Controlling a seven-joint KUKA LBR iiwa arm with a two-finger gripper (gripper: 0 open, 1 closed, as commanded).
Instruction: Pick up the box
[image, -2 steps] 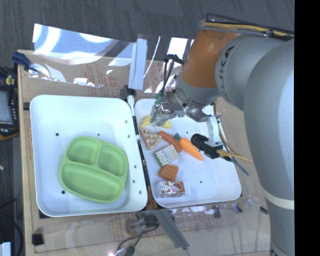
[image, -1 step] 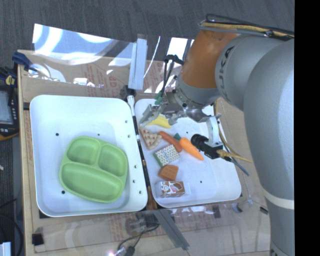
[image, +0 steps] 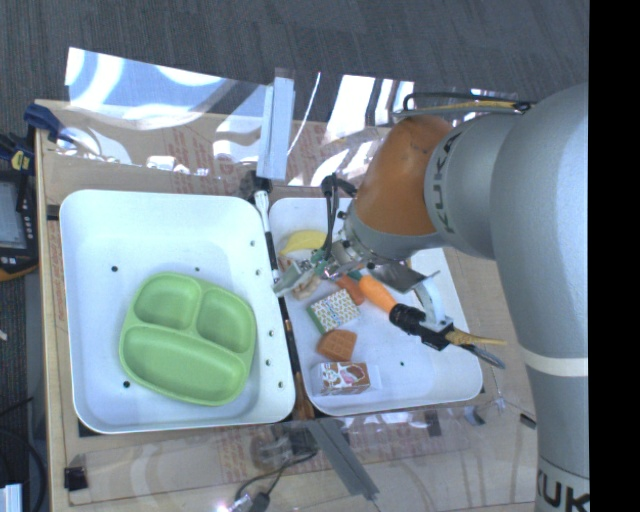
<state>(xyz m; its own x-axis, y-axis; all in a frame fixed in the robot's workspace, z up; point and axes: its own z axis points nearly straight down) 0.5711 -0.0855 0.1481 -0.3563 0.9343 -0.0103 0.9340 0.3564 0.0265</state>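
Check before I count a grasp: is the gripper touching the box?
Apart. The camera view shows the gripper at the right bin's upper left, while the box lies near its front edge, with bare floor between.

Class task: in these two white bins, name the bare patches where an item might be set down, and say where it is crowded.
Bare floor: left bin around the green tray; right bin's corner right of the box. Crowded: right bin's upper left, under the gripper.

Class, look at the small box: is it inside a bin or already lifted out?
Inside. The box lies flat on the right bin's floor near its front edge, apart from the gripper.
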